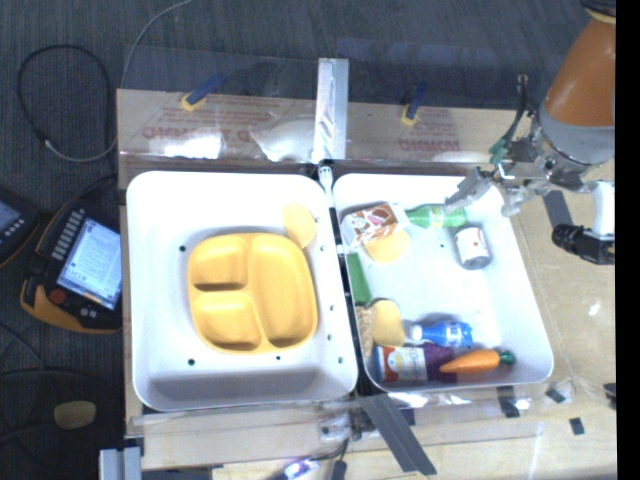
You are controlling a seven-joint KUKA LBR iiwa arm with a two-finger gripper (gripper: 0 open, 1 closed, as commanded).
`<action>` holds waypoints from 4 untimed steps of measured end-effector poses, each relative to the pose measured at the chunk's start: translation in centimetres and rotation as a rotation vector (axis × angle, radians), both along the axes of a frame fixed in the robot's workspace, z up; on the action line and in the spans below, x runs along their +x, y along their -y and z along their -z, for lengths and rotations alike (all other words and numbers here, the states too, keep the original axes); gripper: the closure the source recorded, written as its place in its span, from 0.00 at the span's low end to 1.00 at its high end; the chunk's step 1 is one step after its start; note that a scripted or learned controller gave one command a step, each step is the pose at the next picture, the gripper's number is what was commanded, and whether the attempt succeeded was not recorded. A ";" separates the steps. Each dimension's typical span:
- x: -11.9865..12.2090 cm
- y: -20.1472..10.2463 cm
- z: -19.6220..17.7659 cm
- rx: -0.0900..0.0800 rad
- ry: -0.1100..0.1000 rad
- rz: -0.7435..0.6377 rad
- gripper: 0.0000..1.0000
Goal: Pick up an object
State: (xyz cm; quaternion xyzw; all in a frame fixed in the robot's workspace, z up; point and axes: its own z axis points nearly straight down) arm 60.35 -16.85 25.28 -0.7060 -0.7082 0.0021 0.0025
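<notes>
Above the far right corner of the right bin point(530, 298): gripper point(487, 183), finger spread impossible to tell, nothing visibly held. Inside that bin, all apart from the gripper: green bottle point(432, 215) just below the gripper at the far wall, grey can point(473, 247) beside it, snack packet point(372, 224) with a pale disc point(388, 245) toward the divider, blue-capped bottle point(441, 333) and carrot point(470, 362) at the near wall. Left of the right bin: 1 left bin point(150, 268) with a yellow divided tray point(250, 290).
</notes>
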 end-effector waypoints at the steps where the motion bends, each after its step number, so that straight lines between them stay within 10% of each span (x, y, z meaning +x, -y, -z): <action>1: -0.4 -0.6 3.6 -0.001 0.001 -0.150 0.00; 2: 1.6 2.2 13.0 0.000 0.024 -0.326 0.00; 4: 3.9 3.6 14.0 -0.004 0.049 -0.481 0.00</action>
